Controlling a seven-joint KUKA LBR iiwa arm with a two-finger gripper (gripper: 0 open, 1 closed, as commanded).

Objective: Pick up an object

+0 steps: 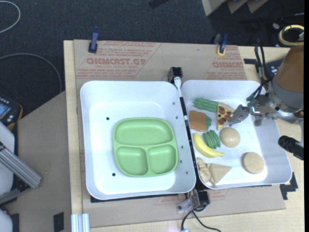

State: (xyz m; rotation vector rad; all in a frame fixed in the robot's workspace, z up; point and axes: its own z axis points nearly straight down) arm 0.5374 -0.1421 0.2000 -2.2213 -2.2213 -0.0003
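two shallow white plastic bins sit side by side on a pale wooden bench [48,129], their glossy walls rounded at the corners. nearest the viewer in the right bin [276,170] lie a tan wedge-shaped toy slice [219,171], a small knobbly beige toy piece [203,169] touching it, and a flat round beige toy cookie [253,162]. just beyond them come a smooth curved yellow plastic banana [206,147], a ribbed dark green toy vegetable [211,138] touching the banana, and a round matte tan toy bun [230,137]. farther back are an orange-brown toy bread piece [198,120], a triangular toy pizza slice with red dots [223,114] and a long green toy bean pod [206,104]. the left bin [94,129] holds a smooth light green plastic plate with three compartments [144,146]. the metal two-finger gripper [240,114] hangs low at the pizza slice's right edge, just above the bun; whether its fingers are spread or closed cannot be told, and nothing is seen between them. behind the bins lies a brown cardboard sheet with red lettering [116,59], pinned by a blue clamp [93,40] and a blue and yellow clamp [221,44]. past the bench is dark blue carpet [120,8].
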